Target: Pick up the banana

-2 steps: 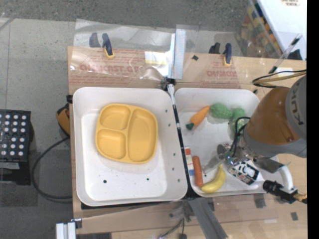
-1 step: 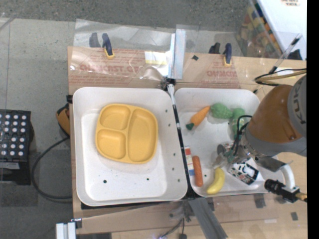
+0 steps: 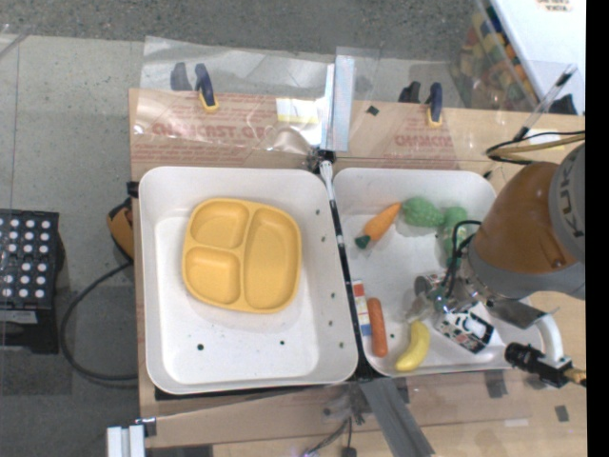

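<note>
Banana [image 3: 413, 347]: lies in the right bin [image 3: 381, 184], at its near edge, curved, free of any grip. A red sausage-like piece [image 3: 378, 327] lies just beside it on the left.
Hand [image 3: 433, 298]: low in the right bin, just above and right of the banana, close to it but apart. Metal parts crowd together here; how far the hand is spread cannot be told. Nothing is seen held in it.
Arm [image 3: 528, 231]: reaches in from the right, orange band over the right bin's right side, hiding part of that bin.
Left bin [image 3: 152, 331]: holds a yellow divided plate [image 3: 243, 255], well apart from the banana.
Mid right bin: carrot [image 3: 381, 224] and a green toy [image 3: 428, 214] lie beyond the hand, near the far wall.
Far surface: clear plastic sheet held by two blue clamps [image 3: 203, 86].
Progress: early, by my reading. Approach looks mostly made; the banana is not yet grasped or raised.
Left to do: bring the hand over the banana, close on it, lift it clear of the bin.
Risk: the red piece lies close enough to be caught or nudged.
</note>
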Robot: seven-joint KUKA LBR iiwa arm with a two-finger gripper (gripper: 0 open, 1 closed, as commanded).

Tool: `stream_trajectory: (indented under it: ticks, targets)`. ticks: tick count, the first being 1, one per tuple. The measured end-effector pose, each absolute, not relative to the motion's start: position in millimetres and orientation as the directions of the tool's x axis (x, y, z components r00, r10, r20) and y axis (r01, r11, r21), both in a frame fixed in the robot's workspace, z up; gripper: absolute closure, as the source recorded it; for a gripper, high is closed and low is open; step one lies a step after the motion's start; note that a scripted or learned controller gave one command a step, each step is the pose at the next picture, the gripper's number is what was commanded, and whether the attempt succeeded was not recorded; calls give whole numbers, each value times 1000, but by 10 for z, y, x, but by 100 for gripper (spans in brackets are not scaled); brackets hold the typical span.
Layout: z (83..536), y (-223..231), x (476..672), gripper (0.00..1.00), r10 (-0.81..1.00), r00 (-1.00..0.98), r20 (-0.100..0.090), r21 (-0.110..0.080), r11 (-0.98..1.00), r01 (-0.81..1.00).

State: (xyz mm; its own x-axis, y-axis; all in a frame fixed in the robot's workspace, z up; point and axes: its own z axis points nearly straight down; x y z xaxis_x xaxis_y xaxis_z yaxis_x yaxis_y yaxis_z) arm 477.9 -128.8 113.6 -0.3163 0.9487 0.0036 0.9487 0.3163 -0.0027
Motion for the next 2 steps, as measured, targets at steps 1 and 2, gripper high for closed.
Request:
stream_trajectory:
  ticks: [1, 2]
  targets:
    - [1257, -1001, 4788, 0, 955, -298, 1, -2, 298, 955]
    - [1151, -916, 4781, 0, 898, -441, 1, -5, 441, 898]
